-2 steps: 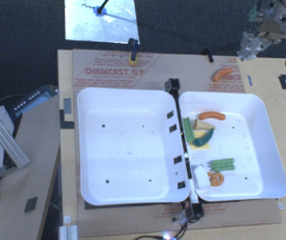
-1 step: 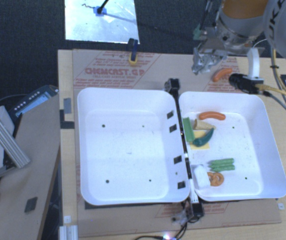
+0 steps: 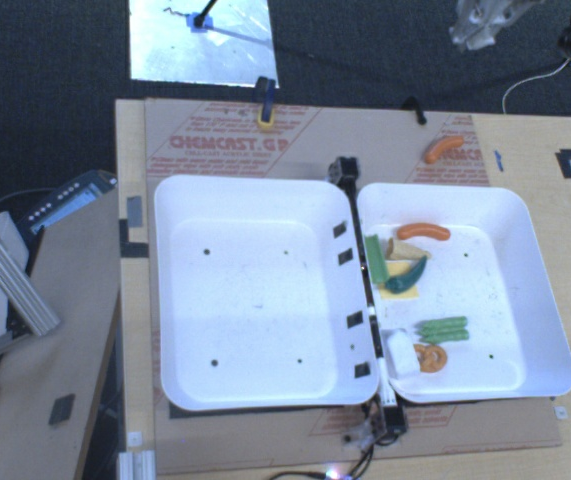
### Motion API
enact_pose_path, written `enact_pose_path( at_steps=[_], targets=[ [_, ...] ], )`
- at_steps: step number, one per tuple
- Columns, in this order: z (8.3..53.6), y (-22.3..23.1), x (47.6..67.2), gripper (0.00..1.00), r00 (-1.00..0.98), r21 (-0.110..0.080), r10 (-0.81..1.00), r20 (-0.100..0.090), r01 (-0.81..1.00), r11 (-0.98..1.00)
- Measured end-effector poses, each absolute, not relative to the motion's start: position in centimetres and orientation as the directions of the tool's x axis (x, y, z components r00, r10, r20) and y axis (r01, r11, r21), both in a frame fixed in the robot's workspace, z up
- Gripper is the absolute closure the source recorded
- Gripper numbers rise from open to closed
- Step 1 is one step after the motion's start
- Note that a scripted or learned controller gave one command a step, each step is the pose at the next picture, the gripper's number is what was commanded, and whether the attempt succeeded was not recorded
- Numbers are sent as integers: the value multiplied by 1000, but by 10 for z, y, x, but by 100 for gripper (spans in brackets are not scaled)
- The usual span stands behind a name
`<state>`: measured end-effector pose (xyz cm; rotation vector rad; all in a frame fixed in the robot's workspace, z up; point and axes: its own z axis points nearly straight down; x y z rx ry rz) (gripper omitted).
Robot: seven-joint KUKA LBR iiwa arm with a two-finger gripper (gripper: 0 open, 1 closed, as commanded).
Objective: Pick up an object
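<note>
Camera view: the gripper [image 3: 485, 13] hung at the frame's upper right, well clear of the bins — its state could not be told. The small toys crowded the right bin [image 3: 535, 268] near the divider, so a descent risked clipping neighbours. The orange sausage [image 3: 423, 232] lay apart, uppermost — slim, curved.

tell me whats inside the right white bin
The right white plastic bin holds an orange sausage-shaped toy, a flat green strip, a dark teal curved pepper lying on a yellow piece, green beans, and an orange pretzel. What the pepper covers is hidden.
</note>
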<state>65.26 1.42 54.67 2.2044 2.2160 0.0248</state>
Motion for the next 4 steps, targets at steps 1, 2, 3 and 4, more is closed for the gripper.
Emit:
enact_pose_path(
  at_steps=[1,2,3,4],
  targets=[
    [535,-76,666,100,7,2,1000,-4,1000,-7],
    [407,-42,638,100,-5,-12,1000,2,1000,5],
    [428,-67,670,100,-1,6,1000,-2,1000,1],
    [332,15,641,100,-11,-9,1000,3,1000,11]
  ],
)
